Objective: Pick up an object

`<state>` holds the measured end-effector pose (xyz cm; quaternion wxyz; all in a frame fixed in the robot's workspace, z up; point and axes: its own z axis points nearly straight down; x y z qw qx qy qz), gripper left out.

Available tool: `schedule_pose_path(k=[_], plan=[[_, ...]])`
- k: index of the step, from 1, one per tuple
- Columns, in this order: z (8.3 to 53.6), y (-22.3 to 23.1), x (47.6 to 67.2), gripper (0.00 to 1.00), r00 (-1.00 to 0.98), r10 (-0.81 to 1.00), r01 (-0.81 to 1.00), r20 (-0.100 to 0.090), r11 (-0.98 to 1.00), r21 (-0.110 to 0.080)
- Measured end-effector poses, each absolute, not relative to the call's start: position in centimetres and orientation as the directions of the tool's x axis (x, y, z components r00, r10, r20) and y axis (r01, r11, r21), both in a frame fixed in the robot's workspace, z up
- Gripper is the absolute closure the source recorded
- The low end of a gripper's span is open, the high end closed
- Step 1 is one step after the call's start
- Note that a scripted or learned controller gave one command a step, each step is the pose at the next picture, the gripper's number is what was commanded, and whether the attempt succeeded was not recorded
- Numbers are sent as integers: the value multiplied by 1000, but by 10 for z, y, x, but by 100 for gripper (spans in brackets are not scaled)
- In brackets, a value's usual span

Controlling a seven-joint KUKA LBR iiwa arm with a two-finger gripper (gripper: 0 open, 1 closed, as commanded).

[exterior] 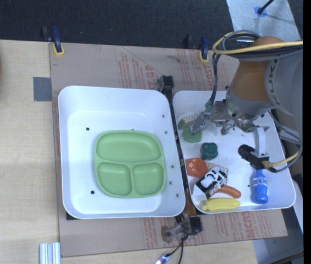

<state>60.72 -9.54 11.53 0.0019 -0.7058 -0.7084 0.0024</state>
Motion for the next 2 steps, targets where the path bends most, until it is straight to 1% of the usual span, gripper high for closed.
schedule_pose_path(k=[1, 2], plan=[[91, -97, 559, 0, -5, 1000, 1000, 0, 5, -6], [103, -98, 560, 100, -9, 1000, 1000, -1, 9, -3]])
